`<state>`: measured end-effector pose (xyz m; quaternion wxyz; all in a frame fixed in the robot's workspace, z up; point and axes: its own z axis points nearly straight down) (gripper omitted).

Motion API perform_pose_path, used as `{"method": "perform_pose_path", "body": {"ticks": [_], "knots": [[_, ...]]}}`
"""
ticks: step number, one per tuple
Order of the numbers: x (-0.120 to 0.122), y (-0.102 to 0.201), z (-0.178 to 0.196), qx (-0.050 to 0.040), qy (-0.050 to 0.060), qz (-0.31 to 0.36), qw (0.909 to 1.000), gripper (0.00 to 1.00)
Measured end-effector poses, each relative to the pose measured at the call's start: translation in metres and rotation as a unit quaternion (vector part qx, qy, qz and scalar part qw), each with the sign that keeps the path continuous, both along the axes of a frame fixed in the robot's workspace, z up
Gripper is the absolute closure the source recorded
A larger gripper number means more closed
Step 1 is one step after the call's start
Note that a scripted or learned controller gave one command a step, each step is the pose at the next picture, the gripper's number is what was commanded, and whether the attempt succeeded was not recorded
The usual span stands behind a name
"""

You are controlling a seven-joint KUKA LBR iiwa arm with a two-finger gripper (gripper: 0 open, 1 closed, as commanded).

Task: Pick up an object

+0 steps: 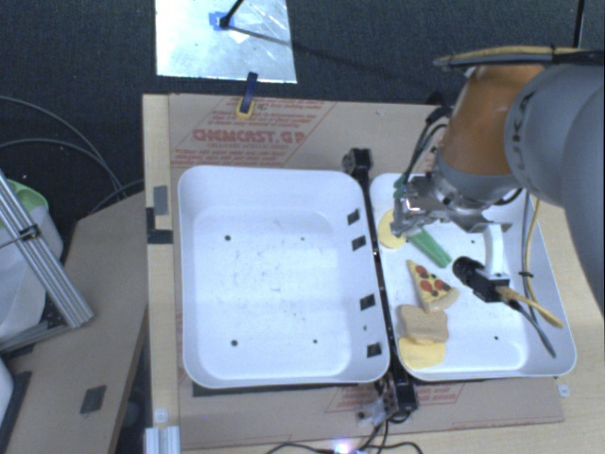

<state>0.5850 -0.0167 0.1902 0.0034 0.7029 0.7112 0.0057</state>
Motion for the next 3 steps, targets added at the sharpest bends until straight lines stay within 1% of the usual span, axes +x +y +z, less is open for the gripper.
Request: {"method": "perform_pose_path", "body": {"ticks": [1, 2, 3], "knots": [[-0.068, 0.045, 0.150, 0.0010, -0.003, -0.001, 1.0000, 1.00], [-0.099, 0.048, 0.128, -0.0013, 0.006, -0.004, 1.0000, 1.00], [-0.097, 0.089, 0.302, 0.0008, -0.004, -0.002, 1.0000, 1.00]]}}
